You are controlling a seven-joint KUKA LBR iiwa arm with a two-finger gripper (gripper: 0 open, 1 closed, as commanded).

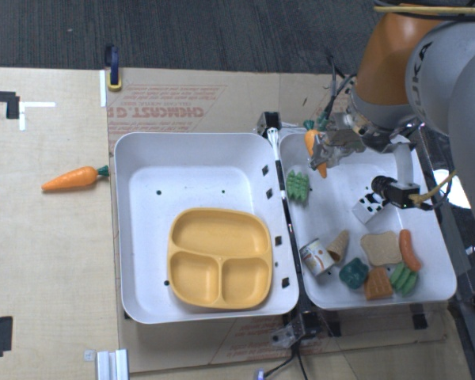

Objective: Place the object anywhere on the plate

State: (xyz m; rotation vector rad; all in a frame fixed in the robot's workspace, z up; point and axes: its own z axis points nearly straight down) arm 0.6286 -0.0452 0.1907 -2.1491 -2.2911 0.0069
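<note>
- Carrot: orange with a green stub, lying on the bench well apart from my bins, at the view's left.
- Cardboard sheet: printed, flat under both bins.
- Blue and yellow clamp: at the sheet's far left corner.
- Left bin: white, shallow.
- Right bin: white, touching the left bin. In it I see:
  - a green ribbed piece by the shared wall;
  - a black-and-white item;
  - a small can on its side, touching a cone;
  - a bread slice beside a sausage;
  - a teal piece, an orange-brown piece and a green piece along the near wall.
</note>
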